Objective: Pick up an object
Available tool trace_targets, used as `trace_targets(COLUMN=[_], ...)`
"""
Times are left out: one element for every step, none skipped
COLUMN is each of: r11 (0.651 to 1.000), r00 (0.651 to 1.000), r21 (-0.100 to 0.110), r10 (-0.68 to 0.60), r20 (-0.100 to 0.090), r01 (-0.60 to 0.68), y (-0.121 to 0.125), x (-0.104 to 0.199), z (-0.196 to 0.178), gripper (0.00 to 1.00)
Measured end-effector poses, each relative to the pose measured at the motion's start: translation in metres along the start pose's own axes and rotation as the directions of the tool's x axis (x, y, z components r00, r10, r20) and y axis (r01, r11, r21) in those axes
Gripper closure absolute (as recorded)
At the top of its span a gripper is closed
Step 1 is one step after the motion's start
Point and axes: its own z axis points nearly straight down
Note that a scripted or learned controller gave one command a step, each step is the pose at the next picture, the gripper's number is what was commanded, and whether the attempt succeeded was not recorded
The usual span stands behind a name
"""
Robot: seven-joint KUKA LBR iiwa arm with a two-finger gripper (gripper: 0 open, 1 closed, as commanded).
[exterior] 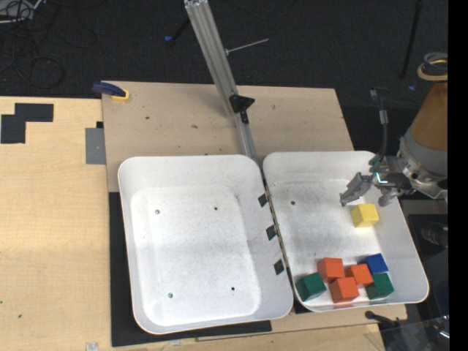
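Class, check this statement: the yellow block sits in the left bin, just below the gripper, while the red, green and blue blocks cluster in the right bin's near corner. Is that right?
Not quite. The camera view shows the yellow block in the right bin, not the left one. The rest holds: it sits just below the gripper, and the red, green and blue blocks cluster in the right bin's near corner.

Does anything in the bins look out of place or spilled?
Nothing stands out. The yellow block sits alone below the gripper; the other blocks cluster at the right bin's near edge, all inside it.
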Motion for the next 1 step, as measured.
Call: trace_targets(r11=[1.000], r00=[1.000], r21=[-0.005], r10=[0.001], r20=[0.001], r01=[-0.001], y=[0.0007], x=[-0.0007], z=[-0.0024], gripper=[0.00])
